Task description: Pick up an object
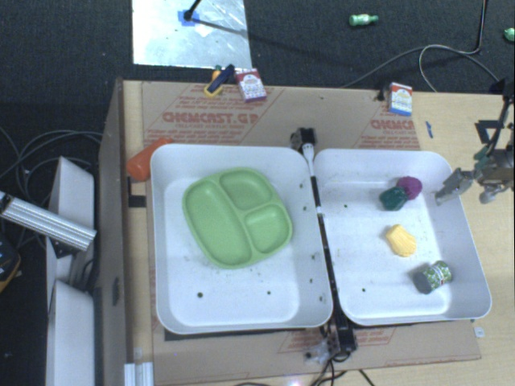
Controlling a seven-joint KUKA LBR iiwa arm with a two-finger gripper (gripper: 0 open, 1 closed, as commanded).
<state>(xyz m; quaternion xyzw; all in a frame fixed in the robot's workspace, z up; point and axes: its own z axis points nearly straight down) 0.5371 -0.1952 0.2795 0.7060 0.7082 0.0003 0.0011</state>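
From the overhead camera, my gripper (471, 185) sits at the far right of the scene, just over the right rim of the right bin (354, 308), toward its far corner. Two pale fingers spread apart there, one reaching left toward the bin's inside and one hanging lower on the right, with open space between them and nothing caught in that space. So my hand is wide and holds no object.

The things I might pick up all lie in the right bin. A purple object (410, 186) and a dark green object (392, 199) touch each other in the far part of the bin, the purple one slightly farther and to the right; they are the nearest pieces to my fingers, yet apart from them. A yellow object (401, 240) lies near the middle, closer to the camera. A small can with a green label (434, 277) rests on its side toward the near right corner.

The left bin (173, 296) carries a light green divided plate (236, 216) with three compartments. An orange object (140, 161) lies outside that bin at its far left corner. On the cardboard beyond the bins sit two small red and white cartons (253, 85), one on the left and one on the right.
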